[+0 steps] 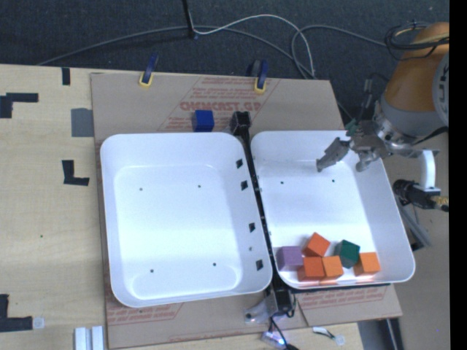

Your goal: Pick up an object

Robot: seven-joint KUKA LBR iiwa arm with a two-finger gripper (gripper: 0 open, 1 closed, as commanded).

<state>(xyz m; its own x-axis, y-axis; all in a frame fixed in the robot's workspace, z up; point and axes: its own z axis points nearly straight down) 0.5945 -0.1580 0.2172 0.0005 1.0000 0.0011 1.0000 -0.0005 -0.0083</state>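
Note:
Several small blocks lie in the near corner of the right bin [379, 195]: a purple block [290, 257], orange blocks [317, 244] [314, 268] [333, 266] [368, 262] and a dark green block [349, 251]. My gripper [346, 156] hangs over the far right part of that bin, well away from the blocks. Its two fingers are spread apart with nothing between them, so it is open.
The left bin [109, 195] sits beside the right one on a cardboard sheet. A blue block [203, 119] rests on the cardboard behind the left bin. Black clips [240, 123] join the bins along the middle. Cables run across the dark floor at the back.

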